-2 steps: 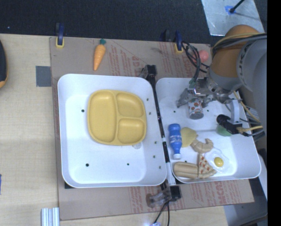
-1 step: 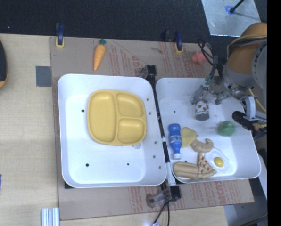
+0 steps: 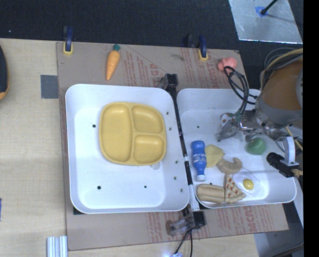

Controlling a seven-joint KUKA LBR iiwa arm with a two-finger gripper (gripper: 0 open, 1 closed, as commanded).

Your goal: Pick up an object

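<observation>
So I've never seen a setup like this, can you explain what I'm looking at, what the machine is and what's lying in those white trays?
One camera above the bench looks down at a slant. The grey arm with the orange band is a robot reaching in from the right. Its end effector hangs over the right bin; nothing visibly sits between its fingers. That bin holds toy food: a blue bottle, a green piece, a hot dog, a pizza slice and a fried egg. The left bin holds a yellow divided plate. A toy carrot lies outside the bins.
</observation>
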